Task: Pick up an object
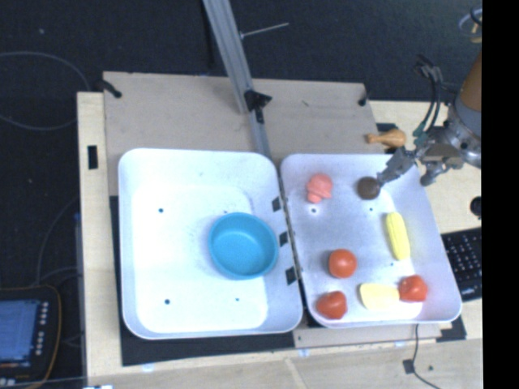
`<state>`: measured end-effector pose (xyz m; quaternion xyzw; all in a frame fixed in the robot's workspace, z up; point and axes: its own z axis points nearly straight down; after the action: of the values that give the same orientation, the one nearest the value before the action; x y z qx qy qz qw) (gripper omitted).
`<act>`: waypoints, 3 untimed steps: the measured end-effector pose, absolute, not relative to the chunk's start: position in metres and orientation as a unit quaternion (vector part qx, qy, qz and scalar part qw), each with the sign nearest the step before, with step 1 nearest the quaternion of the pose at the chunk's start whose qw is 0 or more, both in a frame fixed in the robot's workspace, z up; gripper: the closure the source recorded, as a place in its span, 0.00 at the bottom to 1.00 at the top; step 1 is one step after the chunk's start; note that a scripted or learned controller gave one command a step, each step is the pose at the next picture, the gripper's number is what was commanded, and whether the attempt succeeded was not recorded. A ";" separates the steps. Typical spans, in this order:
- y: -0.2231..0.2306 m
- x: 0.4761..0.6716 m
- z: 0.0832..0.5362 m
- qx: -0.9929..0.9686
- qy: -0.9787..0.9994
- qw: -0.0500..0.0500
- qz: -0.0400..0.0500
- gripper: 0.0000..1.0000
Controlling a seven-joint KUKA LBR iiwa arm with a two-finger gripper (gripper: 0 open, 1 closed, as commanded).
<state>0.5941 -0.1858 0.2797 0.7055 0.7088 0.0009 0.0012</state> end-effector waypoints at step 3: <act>-0.191 0.584 0.121 0.709 0.705 -0.001 -0.002 0.00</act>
<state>0.5837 -0.1909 0.1210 0.7088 0.7054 -0.0024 -0.0005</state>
